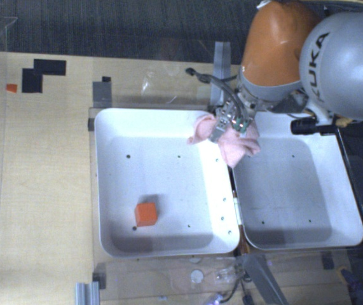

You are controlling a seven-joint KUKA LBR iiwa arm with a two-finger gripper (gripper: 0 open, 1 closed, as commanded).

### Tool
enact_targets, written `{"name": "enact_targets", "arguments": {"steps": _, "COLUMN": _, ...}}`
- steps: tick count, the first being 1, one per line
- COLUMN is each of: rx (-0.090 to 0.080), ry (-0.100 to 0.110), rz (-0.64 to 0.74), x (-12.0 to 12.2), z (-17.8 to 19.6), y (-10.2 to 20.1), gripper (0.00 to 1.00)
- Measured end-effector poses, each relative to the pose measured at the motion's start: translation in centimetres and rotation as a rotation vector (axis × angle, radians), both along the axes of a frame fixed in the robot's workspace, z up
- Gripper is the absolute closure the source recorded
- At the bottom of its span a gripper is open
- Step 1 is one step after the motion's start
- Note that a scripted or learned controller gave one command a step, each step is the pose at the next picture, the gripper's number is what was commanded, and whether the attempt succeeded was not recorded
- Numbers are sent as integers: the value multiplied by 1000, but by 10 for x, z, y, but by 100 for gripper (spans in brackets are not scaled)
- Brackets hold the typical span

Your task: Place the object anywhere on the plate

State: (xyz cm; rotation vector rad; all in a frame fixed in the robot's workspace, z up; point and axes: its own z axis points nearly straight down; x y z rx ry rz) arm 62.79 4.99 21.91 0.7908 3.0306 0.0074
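A crumpled pink cloth (238, 146) hangs over the ridge where the two bins meet, near their back edge. My gripper (222, 131) reaches down into its top and is shut on the pink cloth, which bunches on both sides of the fingers. The cloth's lower end droops toward the right bin (295, 196). An orange cube (146, 214) lies on the floor of the left bin (168, 164), toward its front left, well away from the gripper.
The arm's grey body and orange band (276, 40) loom over the back of the right bin. Black markers (41, 74) and a small orange patch (11, 88) sit on the wooden bench at the far left. Metal brackets (102, 93) stand behind the bins.
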Motion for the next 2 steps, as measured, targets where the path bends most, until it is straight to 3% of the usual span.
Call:
{"name": "enact_targets", "arguments": {"steps": 1, "rx": -3, "ry": -3, "rz": 401, "x": -8, "z": 5, "y": 51, "gripper": 100}}
{"name": "enact_targets", "arguments": {"steps": 2, "rx": -3, "ry": -4, "rz": 400, "x": -8, "z": 5, "y": 51, "gripper": 0}}
